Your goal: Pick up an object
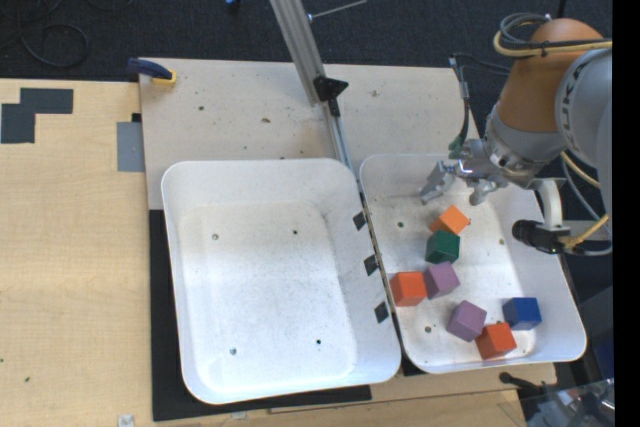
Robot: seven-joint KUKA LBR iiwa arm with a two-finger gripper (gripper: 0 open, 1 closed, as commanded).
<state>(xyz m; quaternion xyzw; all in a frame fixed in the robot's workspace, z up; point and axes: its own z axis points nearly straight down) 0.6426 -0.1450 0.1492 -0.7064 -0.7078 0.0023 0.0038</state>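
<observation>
The right bin (560, 340) holds several small blocks. An orange block (453, 219) lies near its far side with a green block (443, 247) just in front of it. Closer to me are a red-orange block (408, 288) touching a purple block (441, 279), another purple block (466, 320), a blue block (521, 312) and a second red-orange block (496, 340). My gripper (457, 192) hangs over the far part of this bin, just beyond the orange block. Its fingers are spread open with nothing between them.
The left bin (172, 183) sits beside the right one, with black clips along their shared edge. A slanted aluminium bar (295, 25) rises behind the bins. A small blue and yellow tool (152, 69) lies at the bench's far left corner.
</observation>
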